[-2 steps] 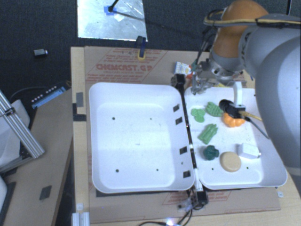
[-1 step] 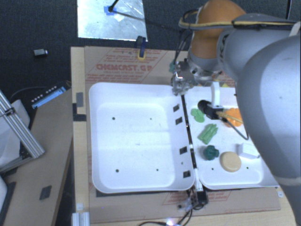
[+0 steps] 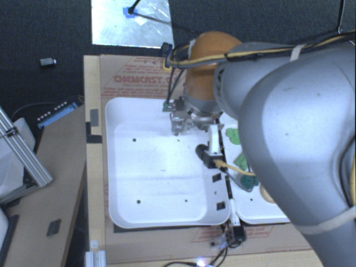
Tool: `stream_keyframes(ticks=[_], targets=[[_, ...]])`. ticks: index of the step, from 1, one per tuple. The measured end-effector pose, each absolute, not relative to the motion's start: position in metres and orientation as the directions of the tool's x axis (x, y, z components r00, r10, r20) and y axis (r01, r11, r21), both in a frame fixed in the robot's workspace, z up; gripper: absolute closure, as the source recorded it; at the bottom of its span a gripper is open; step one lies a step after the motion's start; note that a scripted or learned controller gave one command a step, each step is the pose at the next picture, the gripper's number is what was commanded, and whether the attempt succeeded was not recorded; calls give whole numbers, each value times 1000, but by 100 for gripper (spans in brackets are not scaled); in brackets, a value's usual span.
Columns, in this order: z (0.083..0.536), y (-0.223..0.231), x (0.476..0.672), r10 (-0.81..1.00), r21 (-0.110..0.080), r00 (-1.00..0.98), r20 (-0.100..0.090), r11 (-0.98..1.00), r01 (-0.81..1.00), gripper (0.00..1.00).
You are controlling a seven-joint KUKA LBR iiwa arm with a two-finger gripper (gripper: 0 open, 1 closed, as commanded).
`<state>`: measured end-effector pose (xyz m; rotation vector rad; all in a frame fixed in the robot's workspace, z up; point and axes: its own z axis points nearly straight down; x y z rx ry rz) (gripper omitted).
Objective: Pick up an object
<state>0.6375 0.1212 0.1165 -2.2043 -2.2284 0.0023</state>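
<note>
Metal pincer point(image 3: 177, 125) hangs low over the left bin's point(image 3: 119, 166) far side; can't tell its opening. Nothing lies under it. Green objects point(image 3: 240, 161) sit in the right bin point(image 3: 253, 214), half hidden by the arm point(image 3: 289, 138). Risk: closing here grabs air.

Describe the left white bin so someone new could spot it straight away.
Start at the tan cardboard sheet with red printing on the bench. The left bin sits on it, beside the right bin. Its floor shows small dark dots, while its neighbour holds green pieces.
</note>
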Motion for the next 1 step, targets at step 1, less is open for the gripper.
stream_keyframes(ticks=[1], targets=[[188, 182, 641, 1000, 8, -10, 5, 10, 1000, 100]])
